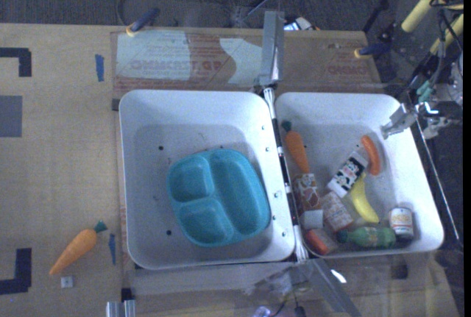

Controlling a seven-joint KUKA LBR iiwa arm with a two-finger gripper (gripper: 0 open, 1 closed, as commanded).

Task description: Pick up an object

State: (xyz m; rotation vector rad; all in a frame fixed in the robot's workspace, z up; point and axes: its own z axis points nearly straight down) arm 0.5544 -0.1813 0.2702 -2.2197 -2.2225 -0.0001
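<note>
Surface: you have a toy carrot (pixel 73 250) lying outside the bins, near the left bin's (pixel 140 117) front corner.
Left bin: you see a teal divided tray (pixel 217 196).
Right bin (pixel 324 113): a second carrot (pixel 296 150) along the left wall; milk bottle (pixel 347 173), banana (pixel 361 201), small jar (pixel 401 221) toward the front.
Fingers (pixel 401 119): at the right bin's far right rim; you cannot tell their spread, nothing visibly between them.

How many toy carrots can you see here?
2. One carrot lies in the right bin, along its left wall. The other carrot lies on the bench, left of the left bin. The pile might hide more.
</note>
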